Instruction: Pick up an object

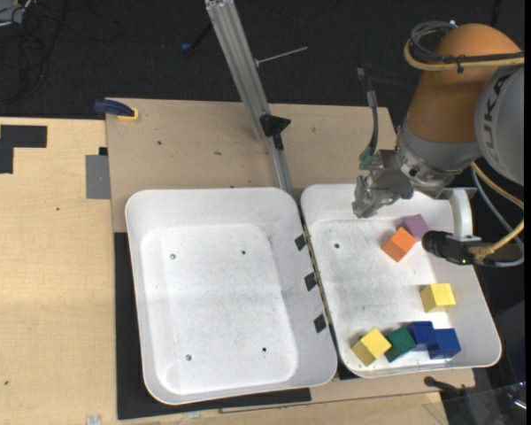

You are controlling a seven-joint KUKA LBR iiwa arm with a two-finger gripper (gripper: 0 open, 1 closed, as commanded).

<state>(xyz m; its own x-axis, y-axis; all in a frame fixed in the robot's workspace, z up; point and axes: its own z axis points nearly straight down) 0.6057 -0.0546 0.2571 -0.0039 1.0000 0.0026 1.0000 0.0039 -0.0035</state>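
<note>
From my remote seat, the gripper [368,204] is sitting over the far edge of the right bin [336,277], near its back-left corner. It's a dark grey lump from this angle and I honestly can't tell how it's set or whether there's anything in it. Nothing coloured shows at the tip though.

Just right of it and a bit toward me, an orange block [397,243] lies on the bin floor with a purple block [414,227] touching its far-right side. They're near the tip but apart from it.

Further toward the near-right, a yellow cube [438,297] sits by itself. Down at the near rim there's a cluster packed together: another yellow block [370,346], a green block [401,341] against it, then a blue block [435,338].

Above the wrist I see the orange band [456,60] and grey arm [513,122] coming in from the right.

The left bin [212,295] sits right beside the right one, and a slanted aluminium rail [243,69] runs down behind where they meet
</note>
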